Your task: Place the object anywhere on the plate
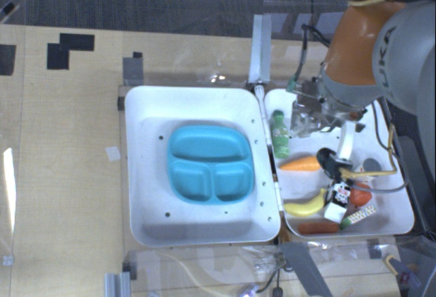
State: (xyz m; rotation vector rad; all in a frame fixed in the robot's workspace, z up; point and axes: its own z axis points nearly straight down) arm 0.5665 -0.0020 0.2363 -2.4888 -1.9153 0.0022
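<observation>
Gripper (308, 120) hangs over the right bin (402, 217), just 3 o'clock of the green bottle (278, 132). Can't tell the finger spacing; nothing visibly held. Blue plate (208, 165) sits in the left bin (146, 152), bare. Risk: carrot (301, 164), banana (306, 205) and bottle are crowded, so a grab could slip or nudge neighbours. No labels readable.

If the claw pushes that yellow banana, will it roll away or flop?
The banana probably won't roll far: its curved shape tends to rock or spin instead. It looks smooth and shiny, so it may slip in the claw. It lies crowded against other toys in the right bin, so a push would likely nudge them too.
</observation>
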